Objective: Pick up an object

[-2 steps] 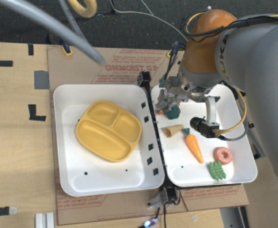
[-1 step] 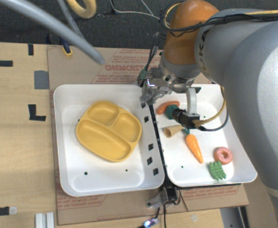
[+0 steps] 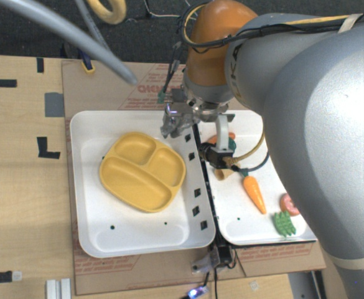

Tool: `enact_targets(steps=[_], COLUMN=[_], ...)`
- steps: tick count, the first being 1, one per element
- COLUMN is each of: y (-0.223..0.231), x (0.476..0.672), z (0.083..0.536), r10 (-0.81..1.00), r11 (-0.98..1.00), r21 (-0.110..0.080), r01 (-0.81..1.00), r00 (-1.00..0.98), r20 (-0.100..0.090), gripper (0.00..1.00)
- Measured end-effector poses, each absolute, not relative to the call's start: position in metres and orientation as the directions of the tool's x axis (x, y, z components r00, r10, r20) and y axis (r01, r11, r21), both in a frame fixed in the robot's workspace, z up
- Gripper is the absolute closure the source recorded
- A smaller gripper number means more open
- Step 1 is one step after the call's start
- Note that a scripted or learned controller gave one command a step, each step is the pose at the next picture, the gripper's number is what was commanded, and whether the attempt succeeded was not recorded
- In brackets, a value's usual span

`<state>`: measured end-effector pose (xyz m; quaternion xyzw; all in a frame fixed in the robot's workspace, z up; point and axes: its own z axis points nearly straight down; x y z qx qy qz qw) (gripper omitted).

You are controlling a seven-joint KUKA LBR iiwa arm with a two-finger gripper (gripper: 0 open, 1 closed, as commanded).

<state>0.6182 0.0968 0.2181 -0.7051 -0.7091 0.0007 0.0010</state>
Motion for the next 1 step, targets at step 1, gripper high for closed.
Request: enact_targets(steps=[1], y=[0.0941], x=[0.6183], z=[0.219], r10=[1.0], r11=[0.003], r21=[-0.002], r01=[1.0], r00=[-0.003], r20=[-0.001], gripper=[0.0])
